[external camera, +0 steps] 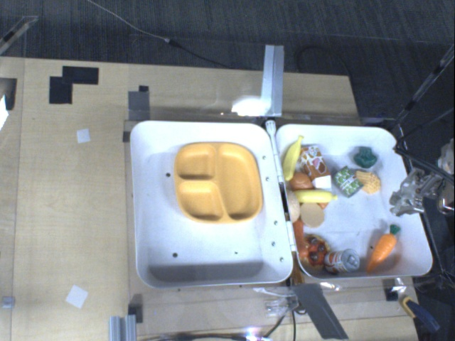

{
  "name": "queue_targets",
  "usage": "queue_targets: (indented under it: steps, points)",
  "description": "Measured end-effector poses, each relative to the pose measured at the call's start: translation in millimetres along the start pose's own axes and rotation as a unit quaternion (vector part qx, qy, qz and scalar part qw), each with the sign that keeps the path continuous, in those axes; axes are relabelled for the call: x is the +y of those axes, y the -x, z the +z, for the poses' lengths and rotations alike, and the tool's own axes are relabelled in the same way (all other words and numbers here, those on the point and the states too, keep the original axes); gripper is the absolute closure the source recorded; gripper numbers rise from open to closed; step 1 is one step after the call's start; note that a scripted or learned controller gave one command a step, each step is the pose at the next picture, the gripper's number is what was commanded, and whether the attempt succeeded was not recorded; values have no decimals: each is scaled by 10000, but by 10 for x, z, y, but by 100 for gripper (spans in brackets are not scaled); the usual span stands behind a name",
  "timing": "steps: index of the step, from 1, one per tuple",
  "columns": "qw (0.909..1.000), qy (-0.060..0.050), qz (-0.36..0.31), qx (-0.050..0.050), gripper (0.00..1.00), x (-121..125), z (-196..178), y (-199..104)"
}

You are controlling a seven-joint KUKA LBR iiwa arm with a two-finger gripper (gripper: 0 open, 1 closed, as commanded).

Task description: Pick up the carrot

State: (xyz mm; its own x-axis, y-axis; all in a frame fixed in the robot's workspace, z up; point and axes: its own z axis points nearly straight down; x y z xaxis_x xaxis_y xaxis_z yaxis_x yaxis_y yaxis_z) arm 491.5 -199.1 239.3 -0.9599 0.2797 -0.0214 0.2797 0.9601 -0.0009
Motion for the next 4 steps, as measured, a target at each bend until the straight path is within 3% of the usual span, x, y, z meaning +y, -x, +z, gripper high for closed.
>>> queue_targets:
  steps: [1, 2, 3, 4]
  points:
    - [9997, 4, -234, 10, 100, 43, 1487, -32]
    - [9996, 2, -261, -46, 100, 58, 1367, 6]
    - [9994, -6, 335, 10, 100, 289, 1482, -110]
    - [9979, 0, 645, 14, 100, 80, 343, -37]
